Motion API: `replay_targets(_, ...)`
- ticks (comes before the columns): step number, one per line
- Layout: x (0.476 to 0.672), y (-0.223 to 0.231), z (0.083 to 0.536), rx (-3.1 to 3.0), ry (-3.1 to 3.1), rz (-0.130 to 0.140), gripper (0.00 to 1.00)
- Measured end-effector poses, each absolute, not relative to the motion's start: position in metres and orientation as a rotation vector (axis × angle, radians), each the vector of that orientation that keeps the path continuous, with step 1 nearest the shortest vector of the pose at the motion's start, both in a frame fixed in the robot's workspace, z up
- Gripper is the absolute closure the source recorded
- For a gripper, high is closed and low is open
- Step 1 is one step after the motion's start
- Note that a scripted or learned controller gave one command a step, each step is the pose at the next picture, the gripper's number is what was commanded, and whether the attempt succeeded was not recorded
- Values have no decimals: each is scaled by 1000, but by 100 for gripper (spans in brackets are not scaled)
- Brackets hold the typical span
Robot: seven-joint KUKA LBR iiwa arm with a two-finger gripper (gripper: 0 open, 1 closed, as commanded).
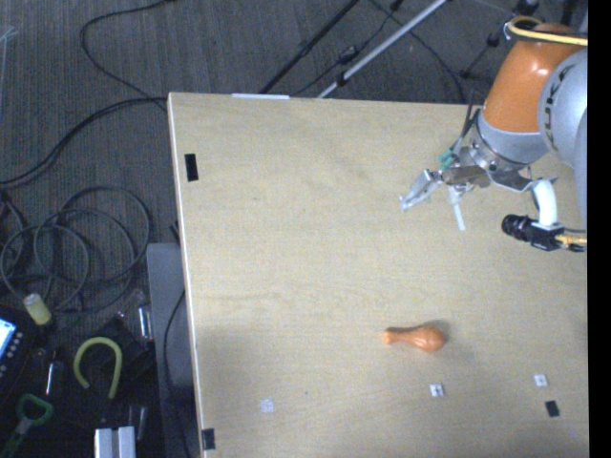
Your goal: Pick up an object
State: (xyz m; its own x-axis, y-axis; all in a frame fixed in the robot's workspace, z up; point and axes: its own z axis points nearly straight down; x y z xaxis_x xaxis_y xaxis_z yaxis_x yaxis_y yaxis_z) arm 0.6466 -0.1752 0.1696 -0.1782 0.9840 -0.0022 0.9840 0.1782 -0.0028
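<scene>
- The gripper (434, 201) hung over the upper right part of the pale wooden bench top (315, 256), and its two thin fingers (416, 197) were spread apart with nothing between them.
- The grey arm with its orange band (525, 89) came in from the right side of the bench top, above the gripper.
- A small orange object, shaped like a gourd with a narrow neck (416, 338), lay on its side on the bench top, well below the gripper and apart from it; the neck pointed left.
- A black cylindrical part (525, 227) stuck out just to the right of the gripper, below the wrist.
- Near the lower right corner of the bench top were a few small square markers (436, 389).
- Left of the bench top, on the dark carpet, lay coiled black cables (76, 246) and a green U-shaped thing (98, 363).
</scene>
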Motion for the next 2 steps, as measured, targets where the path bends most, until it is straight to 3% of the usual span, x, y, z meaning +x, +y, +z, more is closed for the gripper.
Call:
replay_targets(1,668,-216,84,-1492,-2766,2,0)
replay_targets(2,669,-215,94,-1495,-2768,-4,100)
